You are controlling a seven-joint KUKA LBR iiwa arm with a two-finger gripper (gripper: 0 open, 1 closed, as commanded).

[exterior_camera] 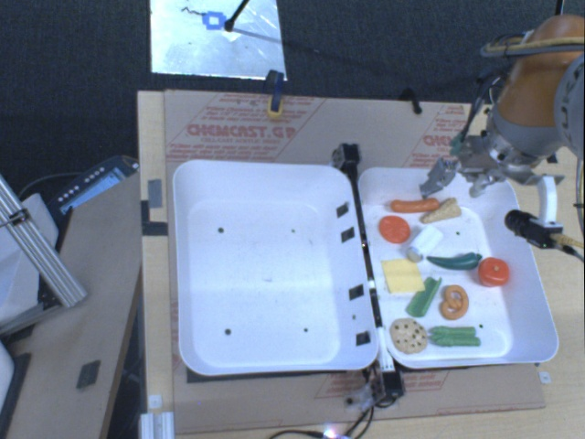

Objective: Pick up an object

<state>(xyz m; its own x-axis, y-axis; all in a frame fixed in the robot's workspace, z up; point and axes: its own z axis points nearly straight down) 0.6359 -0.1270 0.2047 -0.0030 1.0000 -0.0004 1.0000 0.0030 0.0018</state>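
The sausage [414, 206] lies at the upper end of the right bin [535, 323], touching a bread wedge [442, 212]. The gripper [462, 179] hangs just above them, fingers spread wide with nothing between. Coming down here, a finger could catch the bread or nudge the sausage aside, since toys crowd close, like the red slice [394, 230].

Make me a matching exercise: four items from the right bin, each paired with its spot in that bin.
Things:
1. sausage
2. cookie
3. tomato
4. cheese slice

Places:
A. near corner by the divider
B. far end, below the gripper
C. right side of the bin
D. middle, on the divider side

Pairs: 1-B, 2-A, 3-C, 4-D
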